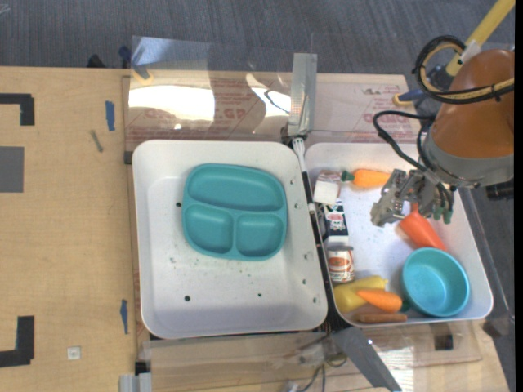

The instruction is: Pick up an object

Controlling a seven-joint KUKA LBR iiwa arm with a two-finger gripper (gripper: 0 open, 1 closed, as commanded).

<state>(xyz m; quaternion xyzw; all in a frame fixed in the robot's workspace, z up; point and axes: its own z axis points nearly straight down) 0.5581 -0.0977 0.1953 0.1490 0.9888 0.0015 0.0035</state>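
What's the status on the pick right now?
End effector low in right bin, nothing seen held. Orange carrot right beside it. Blue bowl close below.

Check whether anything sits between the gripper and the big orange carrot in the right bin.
Nothing visible does. The gripper hangs in the right bin directly beside the big orange carrot, whose upper end lies at the gripper. The blue bowl sits below the carrot, out of the way.
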